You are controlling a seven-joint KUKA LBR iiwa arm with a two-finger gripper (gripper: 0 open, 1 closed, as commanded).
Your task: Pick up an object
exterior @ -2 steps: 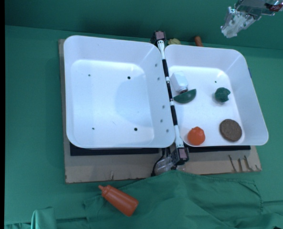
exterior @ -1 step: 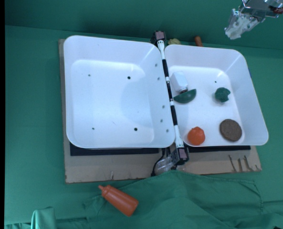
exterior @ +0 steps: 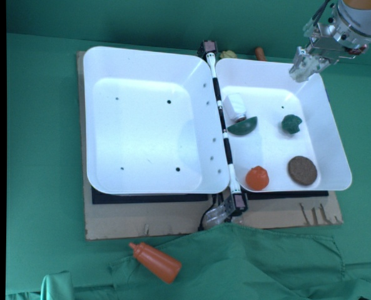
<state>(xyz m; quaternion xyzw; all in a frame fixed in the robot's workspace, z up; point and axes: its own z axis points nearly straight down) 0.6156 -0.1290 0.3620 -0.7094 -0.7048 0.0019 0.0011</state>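
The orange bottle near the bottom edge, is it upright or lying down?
Lying down: the orange bottle rests on its side on the green cloth, outside both bins.

No text, label or number can be read anywhere

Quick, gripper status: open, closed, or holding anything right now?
Gripper: cannot be told from this view. It hangs above the back right corner of the right bin, and no object is visible in it.

You see an orange bottle [exterior: 156, 262] lying near the worktop's front edge beside rumpled green cloth [exterior: 248, 264]; cardboard [exterior: 147, 220] underlies both bins, and a small orange piece [exterior: 259, 54] sits behind them.
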